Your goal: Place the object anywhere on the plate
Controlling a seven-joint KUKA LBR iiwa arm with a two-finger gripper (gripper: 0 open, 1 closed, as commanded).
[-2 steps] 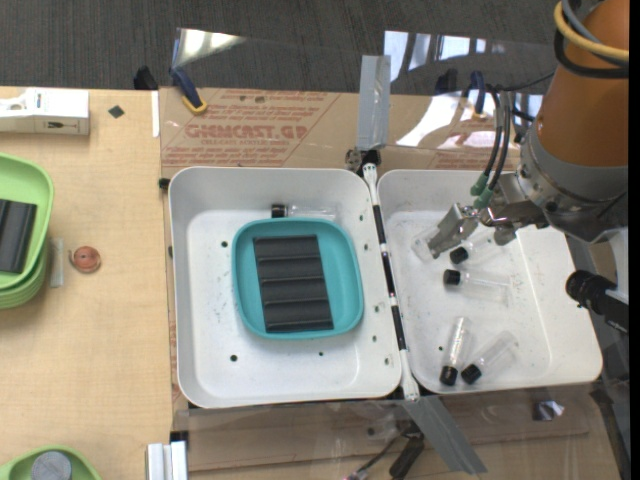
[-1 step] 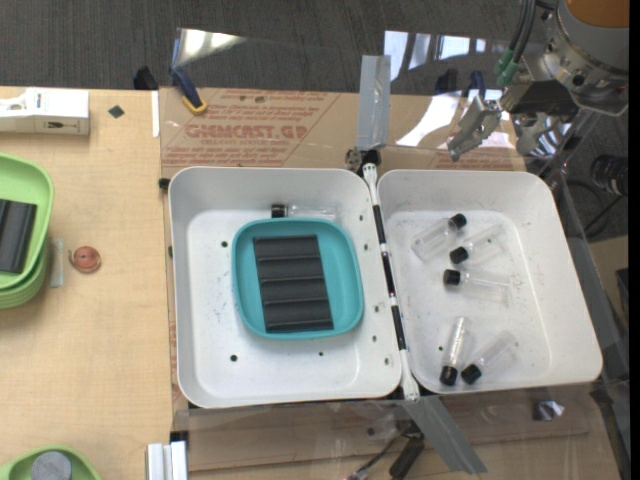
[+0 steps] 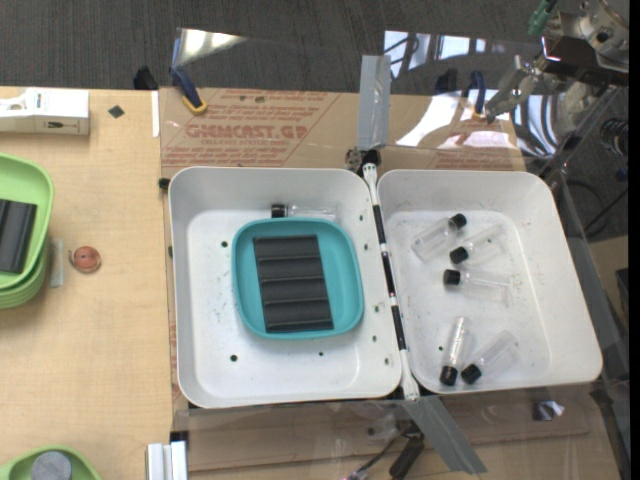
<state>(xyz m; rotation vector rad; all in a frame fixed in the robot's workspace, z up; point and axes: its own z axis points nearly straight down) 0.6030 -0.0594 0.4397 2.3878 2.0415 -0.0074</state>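
Note:
A teal square plate point(image 3: 345, 268) with a dark ridged insert point(image 3: 292, 282) lies in the left bin point(image 3: 200, 348). A clear vial with a black cap point(image 3: 300, 211) rests on the bin floor just behind the plate. Several more clear, black-capped vials lie scattered in the right bin point(image 3: 560, 268), for example one at the back point(image 3: 440, 233) and one at the front point(image 3: 455, 346). My gripper point(image 3: 530, 73) hangs at the top right, beyond the right bin's back corner, high above and away from the vials and the plate. Cables and glare blur it.
Green dishes point(image 3: 20, 233) stand at the left edge on the wooden bench, with a small red disc point(image 3: 86, 258) beside them. A white box point(image 3: 45, 113) lies at the back left. Cardboard point(image 3: 260, 123) and clear plastic sheets with clamps stand behind the bins.

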